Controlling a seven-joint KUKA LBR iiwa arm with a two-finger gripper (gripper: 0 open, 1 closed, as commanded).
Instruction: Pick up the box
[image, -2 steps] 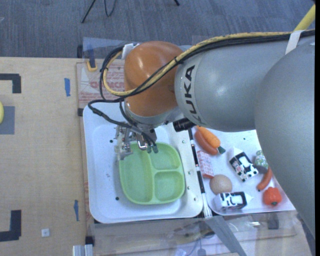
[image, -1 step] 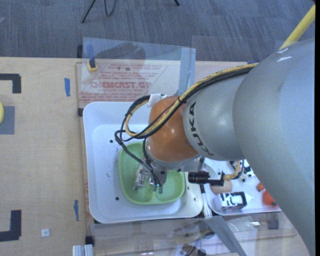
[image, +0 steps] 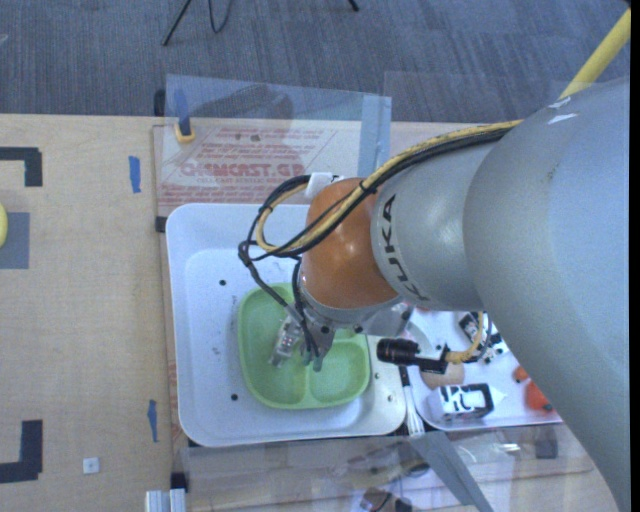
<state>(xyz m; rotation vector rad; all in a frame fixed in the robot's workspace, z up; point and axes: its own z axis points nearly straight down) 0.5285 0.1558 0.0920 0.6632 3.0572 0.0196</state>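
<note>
The grey arm (image: 520, 220) reaches in from the right and covers much of the right bin (image: 500, 415). Its orange band (image: 340, 250) hangs over the left bin (image: 200, 330), with black and yellow cables (image: 275, 225) looping around it.

The tool (image: 300, 350) points down into a light green tray (image: 340, 380) that lies in the lower middle of the left bin. The tray has compartments, and the tool's tip is near the divider between them. Whether the tool is spread or pressed together cannot be told; the wrist hides it, and nothing shows between its tips.

No clear box can be made out. A small white item with black print (image: 465, 398) lies in the right bin, just beside the arm, with small orange bits (image: 535, 395) near it; what these are is uncertain.

The wooden bench (image: 80, 330) carries blue tape marks (image: 134, 173) and black corner marks (image: 28, 165) on the left.
</note>
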